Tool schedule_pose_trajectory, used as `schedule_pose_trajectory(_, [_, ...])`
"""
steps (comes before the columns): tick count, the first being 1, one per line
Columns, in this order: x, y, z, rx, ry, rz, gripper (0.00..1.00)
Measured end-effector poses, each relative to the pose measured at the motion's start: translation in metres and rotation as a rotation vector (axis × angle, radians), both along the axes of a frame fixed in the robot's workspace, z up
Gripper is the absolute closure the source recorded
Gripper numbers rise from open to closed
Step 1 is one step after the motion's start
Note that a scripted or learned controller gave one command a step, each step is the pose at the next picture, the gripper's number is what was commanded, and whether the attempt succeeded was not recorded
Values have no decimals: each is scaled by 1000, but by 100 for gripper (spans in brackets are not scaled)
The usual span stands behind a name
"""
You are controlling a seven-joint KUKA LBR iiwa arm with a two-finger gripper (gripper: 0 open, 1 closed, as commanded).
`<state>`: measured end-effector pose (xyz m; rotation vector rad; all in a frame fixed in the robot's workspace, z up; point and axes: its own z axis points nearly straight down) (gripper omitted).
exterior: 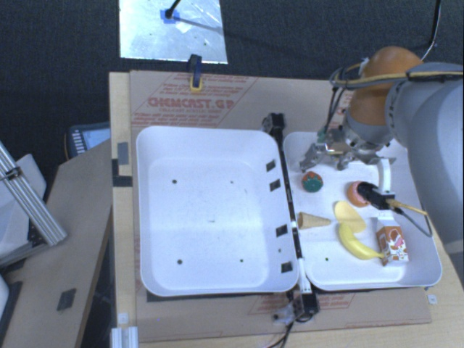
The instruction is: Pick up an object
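Hovering over the right bin [435, 270], the gripper [313, 161] sits just above a small green ball [312, 183]; whether it's spread or clenched I cannot tell. Next likely calls for descending onto it.

Two bins [210, 140], six small objects [360, 243]

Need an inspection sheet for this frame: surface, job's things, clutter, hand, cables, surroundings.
Surface: cardboard sheet under left bin and right bin.
Job's things: in right bin, green ball, banana, cone wedge, orange-pink piece, small carton.
Clutter: nothing seen.
Hand: hand low over right bin's far left corner, above the ball; finger state unclear.
Cables: black cable above arm; wires at wrist.
Surroundings: foil sheet, dark carpet.
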<state>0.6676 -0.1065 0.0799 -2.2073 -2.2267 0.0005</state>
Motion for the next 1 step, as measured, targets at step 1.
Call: schedule_pose_trajectory(1, [-55,49,111,-2,-12,0,0])
